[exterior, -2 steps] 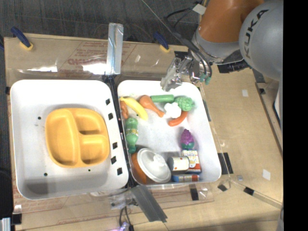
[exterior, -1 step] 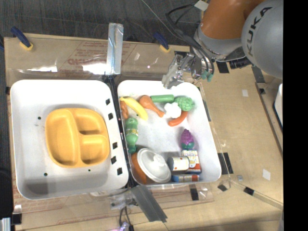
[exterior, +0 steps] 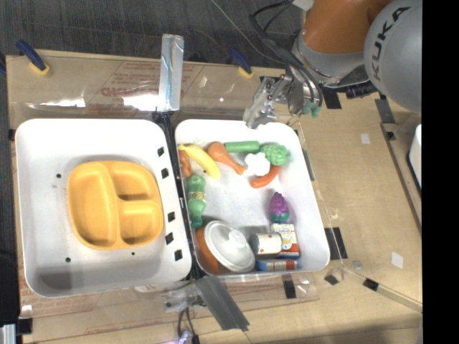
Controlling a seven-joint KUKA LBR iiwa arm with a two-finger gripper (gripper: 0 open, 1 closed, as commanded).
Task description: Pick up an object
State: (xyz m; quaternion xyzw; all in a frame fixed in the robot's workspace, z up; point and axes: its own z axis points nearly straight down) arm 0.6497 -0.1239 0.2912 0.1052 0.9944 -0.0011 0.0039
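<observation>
My gripper [exterior: 262, 111] hangs over the far rim of the right bin [exterior: 310, 192], open, with nothing between its fingers. Just below it in the bin lie a green cucumber [exterior: 242, 147], a green broccoli piece [exterior: 276, 154], an orange carrot [exterior: 226, 156] and a yellow banana [exterior: 201, 160]. A white piece [exterior: 257, 165] and a red-orange chili [exterior: 264, 179] sit beside them. Nearer the front are a purple toy [exterior: 279, 206], a green vegetable [exterior: 196, 196], a lidded orange pot [exterior: 228, 248], a small can [exterior: 269, 244] and a little carton [exterior: 287, 235].
The left bin [exterior: 43, 264] holds a yellow divided plate [exterior: 115, 203]. A silver taped strip [exterior: 171, 74] stands at the back between the bins. The arm's orange band [exterior: 337, 13] and grey body fill the upper right.
</observation>
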